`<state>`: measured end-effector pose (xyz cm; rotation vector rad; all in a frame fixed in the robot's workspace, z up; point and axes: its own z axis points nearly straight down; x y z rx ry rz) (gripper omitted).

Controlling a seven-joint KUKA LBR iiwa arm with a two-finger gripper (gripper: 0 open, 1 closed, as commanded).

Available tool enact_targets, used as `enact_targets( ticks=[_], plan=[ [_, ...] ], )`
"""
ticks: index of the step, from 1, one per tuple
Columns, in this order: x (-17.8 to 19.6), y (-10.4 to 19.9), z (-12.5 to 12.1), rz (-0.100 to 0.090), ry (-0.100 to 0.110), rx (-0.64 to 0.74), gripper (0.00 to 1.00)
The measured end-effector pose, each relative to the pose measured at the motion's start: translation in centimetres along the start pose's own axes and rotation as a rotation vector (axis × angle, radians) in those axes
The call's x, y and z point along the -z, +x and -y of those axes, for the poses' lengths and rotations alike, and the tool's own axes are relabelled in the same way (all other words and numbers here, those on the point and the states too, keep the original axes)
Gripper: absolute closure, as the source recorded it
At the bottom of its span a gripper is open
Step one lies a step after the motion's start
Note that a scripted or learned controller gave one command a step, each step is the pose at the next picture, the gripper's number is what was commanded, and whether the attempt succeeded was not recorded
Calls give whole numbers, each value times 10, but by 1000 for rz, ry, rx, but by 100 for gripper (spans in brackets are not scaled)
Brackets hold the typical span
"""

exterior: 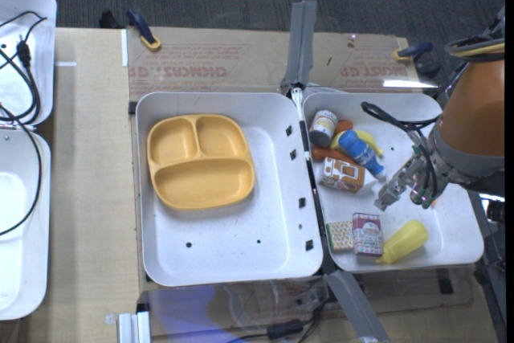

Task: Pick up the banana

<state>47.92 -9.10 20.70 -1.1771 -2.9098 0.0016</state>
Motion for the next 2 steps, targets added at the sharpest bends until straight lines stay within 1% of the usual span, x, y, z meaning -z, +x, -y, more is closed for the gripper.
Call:
enact_targets(
  ticks=[1,2],
  plan=[
    [-76,-34,37,-3,1,-131,0],
    [-119,-39,42,-1,0,-165,0]
  ],
)
